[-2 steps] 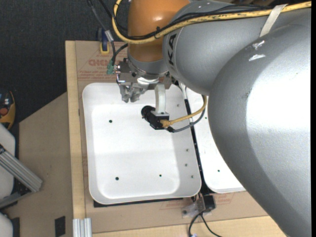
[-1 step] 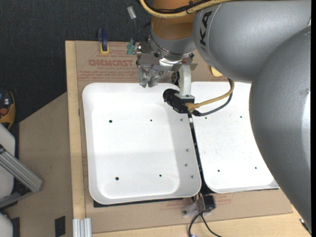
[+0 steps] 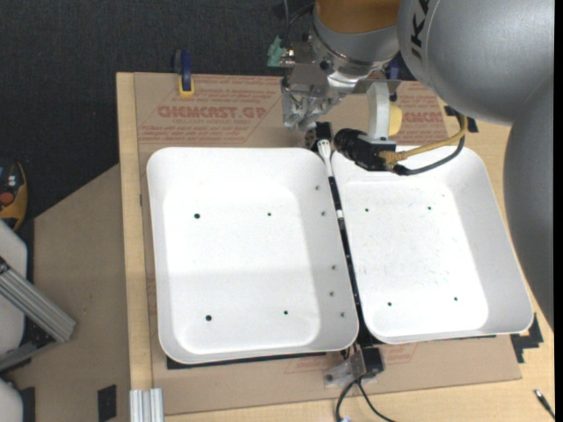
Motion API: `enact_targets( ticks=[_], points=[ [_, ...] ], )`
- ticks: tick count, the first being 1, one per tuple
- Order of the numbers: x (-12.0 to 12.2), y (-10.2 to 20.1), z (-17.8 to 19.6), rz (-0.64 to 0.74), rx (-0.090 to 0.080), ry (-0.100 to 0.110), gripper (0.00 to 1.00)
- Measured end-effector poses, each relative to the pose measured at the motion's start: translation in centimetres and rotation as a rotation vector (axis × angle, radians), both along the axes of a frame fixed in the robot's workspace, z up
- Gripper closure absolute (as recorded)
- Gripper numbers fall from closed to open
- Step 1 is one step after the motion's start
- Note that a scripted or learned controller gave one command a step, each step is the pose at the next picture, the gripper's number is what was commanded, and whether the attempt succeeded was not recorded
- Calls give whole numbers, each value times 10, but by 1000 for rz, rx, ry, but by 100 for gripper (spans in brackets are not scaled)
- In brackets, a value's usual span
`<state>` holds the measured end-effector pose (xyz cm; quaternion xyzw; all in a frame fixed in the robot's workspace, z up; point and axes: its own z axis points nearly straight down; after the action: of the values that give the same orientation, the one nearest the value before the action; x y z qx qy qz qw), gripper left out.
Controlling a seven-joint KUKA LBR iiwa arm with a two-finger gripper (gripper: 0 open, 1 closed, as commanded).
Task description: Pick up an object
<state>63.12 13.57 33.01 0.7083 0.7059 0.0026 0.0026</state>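
Observation:
My gripper [image 3: 304,114] hangs under the orange-banded wrist, above the brown board just past the far edge of the bins, close to the seam between them. The left white bin [image 3: 167,236] and the right white bin [image 3: 493,236] lie side by side below it. A small dark-and-white piece [image 3: 322,137] shows at the far end of the seam, right under the gripper; what it is I cannot tell. The wrist blocks any view of something in the gripper.
The brown board [image 3: 220,104] with red lettering bears both bins. A blue and yellow clamp [image 3: 185,70] stands at its far left edge. A cable connector [image 3: 361,363] sits at the near edge, and metal framing [image 3: 35,310] lies at the left.

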Motion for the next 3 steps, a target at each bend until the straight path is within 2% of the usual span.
enact_targets(
  ticks=[1, 2, 3],
  points=[
    [12, 52, -76, 7, 0, 12, 100],
    [5, 15, -6, 1, 1, 1, 100],
    [35, 66, -87, 7, 0, 13, 100]
  ],
)
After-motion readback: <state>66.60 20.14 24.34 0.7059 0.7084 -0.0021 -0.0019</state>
